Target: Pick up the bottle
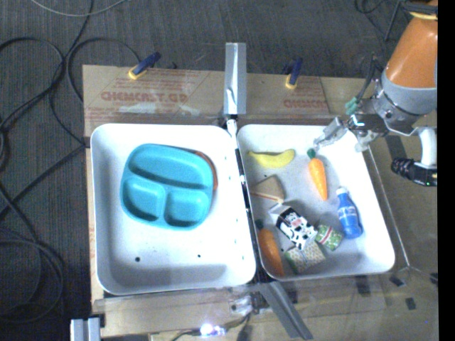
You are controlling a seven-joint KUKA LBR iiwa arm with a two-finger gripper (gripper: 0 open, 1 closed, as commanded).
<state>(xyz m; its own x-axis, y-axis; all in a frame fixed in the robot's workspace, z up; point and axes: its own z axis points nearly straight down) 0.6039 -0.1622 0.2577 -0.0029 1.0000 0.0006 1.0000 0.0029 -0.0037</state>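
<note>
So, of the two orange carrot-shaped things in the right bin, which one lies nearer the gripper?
The slim orange carrot with green top, beside the yellow banana.

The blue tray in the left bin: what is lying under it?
Under the blue tray a brown-orange edge shows at its upper right. The tray covers the rest, so what it is cannot be told.

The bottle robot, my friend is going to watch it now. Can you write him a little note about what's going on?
Gripper: over the top right edge of the right bin, holding nothing; I can't tell if it's open or shut.
Bottle: blue, lying in the right bin, just right of the carrot, below and apart from the gripper.
The left bin has a blue tray.
Done: nothing yet, the bottle is untouched.
Left: move down to the bottle, grab it, lift it.
</note>
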